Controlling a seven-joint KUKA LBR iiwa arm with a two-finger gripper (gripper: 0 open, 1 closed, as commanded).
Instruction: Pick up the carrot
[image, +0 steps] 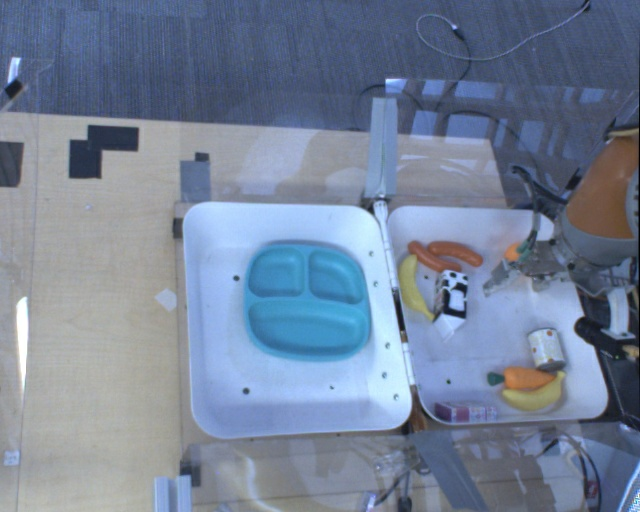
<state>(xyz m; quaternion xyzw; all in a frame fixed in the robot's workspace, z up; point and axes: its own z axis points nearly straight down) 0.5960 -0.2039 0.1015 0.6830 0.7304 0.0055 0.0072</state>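
- Carrot (530, 378) lies at the near edge of the right bin (480, 385), green top pointing left, resting against a banana (533, 397) just in front of it.
- Gripper (528, 262) sits at the far right of the same bin, well apart from the carrot.
- Fingers not clear enough to judge; something small and orange (512, 252) shows at the gripper's left side, cannot tell if it is held.
- A small can (545, 348) stands between gripper and carrot.
- Further left: two sausages (447, 254), a second banana (412, 287), a black-and-white carton (452, 300).
- Left bin (215, 330) holds a blue divided plate (306, 302).
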